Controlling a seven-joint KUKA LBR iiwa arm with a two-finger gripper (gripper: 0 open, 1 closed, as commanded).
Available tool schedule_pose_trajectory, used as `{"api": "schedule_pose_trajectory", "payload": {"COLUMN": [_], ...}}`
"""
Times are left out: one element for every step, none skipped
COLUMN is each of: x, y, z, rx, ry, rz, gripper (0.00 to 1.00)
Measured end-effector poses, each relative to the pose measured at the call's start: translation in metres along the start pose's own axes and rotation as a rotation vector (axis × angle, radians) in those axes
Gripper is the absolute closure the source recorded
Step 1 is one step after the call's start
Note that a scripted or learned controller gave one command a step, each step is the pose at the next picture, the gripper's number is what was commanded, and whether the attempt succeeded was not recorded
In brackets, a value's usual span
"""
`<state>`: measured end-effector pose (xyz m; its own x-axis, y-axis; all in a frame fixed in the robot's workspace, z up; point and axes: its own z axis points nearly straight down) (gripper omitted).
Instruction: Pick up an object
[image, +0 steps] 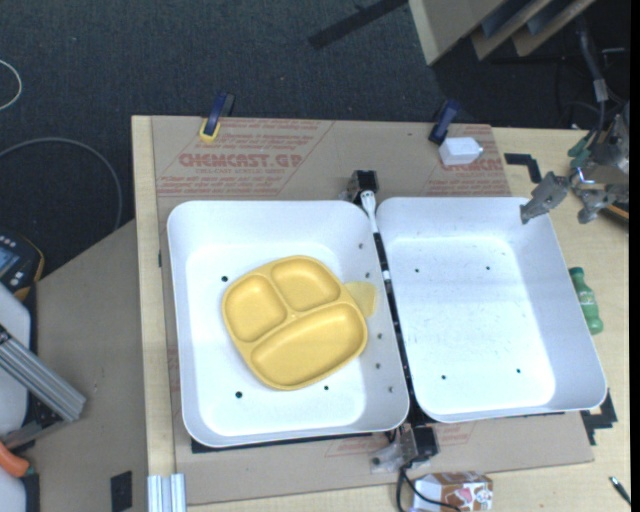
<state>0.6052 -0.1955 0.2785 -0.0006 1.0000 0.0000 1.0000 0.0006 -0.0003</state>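
A yellow divided plate (294, 321) with three compartments lies flat in the left bin (196, 240), near its middle. A small pale yellow piece (363, 297) sticks out from under the plate's right edge; most of it is hidden. My gripper (568, 204) hangs above the far right corner of the right bin (470, 310), well away from the plate. Its fingers (537, 205) are spread open with nothing between them.
A green object (587, 300) lies on the bench just outside the right bin's right wall. A white block (460, 151) and two blue clamps (214, 115) sit along the board's far edge. Black clips (365, 186) join the bins at the seam.
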Motion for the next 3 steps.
{"api": "schedule_pose_trajectory", "payload": {"x": [0.060,0.104,0.186], "y": [-0.062,-0.098,-0.126], "z": [-0.104,-0.195,-0.261], "rx": [-0.014,-0.014,-0.011], "ry": [-0.001,-0.001,0.002], "rz": [-0.005,-0.004,-0.009], "gripper": [0.00,0.00,0.00]}}
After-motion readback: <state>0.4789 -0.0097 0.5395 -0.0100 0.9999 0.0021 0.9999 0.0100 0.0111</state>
